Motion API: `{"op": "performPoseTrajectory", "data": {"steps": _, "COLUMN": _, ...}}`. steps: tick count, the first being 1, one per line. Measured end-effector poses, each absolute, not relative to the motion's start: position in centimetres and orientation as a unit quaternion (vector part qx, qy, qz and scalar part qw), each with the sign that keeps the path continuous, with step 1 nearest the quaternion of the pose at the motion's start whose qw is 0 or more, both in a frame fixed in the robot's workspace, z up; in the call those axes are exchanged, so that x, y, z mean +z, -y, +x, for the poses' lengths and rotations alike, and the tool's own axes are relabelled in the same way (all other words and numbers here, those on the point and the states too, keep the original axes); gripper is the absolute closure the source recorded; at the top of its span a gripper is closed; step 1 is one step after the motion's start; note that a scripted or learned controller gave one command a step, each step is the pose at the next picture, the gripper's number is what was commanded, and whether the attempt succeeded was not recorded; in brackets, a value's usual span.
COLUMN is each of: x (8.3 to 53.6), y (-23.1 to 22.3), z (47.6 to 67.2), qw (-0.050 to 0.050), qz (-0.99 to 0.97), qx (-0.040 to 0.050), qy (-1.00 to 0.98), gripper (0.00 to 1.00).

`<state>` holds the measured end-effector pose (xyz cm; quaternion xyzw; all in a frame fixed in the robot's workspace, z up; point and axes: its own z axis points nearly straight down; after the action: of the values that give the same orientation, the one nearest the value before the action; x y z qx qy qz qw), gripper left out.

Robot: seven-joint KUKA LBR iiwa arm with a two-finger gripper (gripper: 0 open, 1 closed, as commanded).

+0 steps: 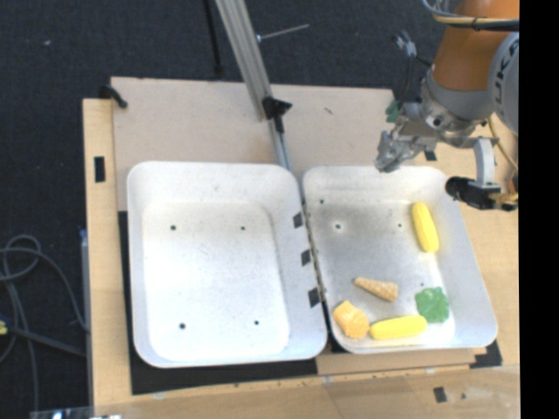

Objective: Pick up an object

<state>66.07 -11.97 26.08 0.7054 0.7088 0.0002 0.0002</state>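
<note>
The right bin (349, 190) holds several small items. A yellow corn cob (424, 226) lies near its right wall. A tan cone (376, 287) rests lower in the middle. Along the front wall sit a yellow-orange chunk (351, 319), a yellow banana-like piece (398, 326) and a green leafy piece (431, 304). My gripper (389, 158) hangs above the bin's back rim, up and left of the corn cob, and nothing shows between its fingers. Their spacing is too small and dark to read.
The left bin (210, 260) sits beside the right one. A slanted metal rail (247, 51) runs from the top down to the gap between the bins. Cables (26, 278) lie on the dark floor at the left.
</note>
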Motion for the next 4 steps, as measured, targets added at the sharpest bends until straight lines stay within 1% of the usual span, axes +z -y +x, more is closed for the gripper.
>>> {"op": "performPoseTrajectory", "data": {"steps": 1, "x": 26.8, "y": 6.7, "z": 64.5, "qw": 0.000, "qz": 0.705, "qx": 0.0009, "qy": -0.710, "gripper": 1.00}}
{"op": "performPoseTrajectory", "data": {"steps": 2, "x": 25.3, "y": 1.5, "z": 63.7, "qw": 0.000, "qz": 0.705, "qx": 0.0001, "qy": -0.709, "gripper": 1.00}}
{"op": "performPoseTrajectory", "data": {"steps": 3, "x": 24.5, "y": -3.7, "z": 61.4, "qw": -0.001, "qz": 0.705, "qx": -0.0002, "qy": -0.709, "gripper": 1.00}}
{"op": "performPoseTrajectory", "data": {"steps": 4, "x": 25.3, "y": -8.7, "z": 59.9, "qw": -0.001, "qz": 0.704, "qx": 0.0009, "qy": -0.710, "gripper": 1.00}}
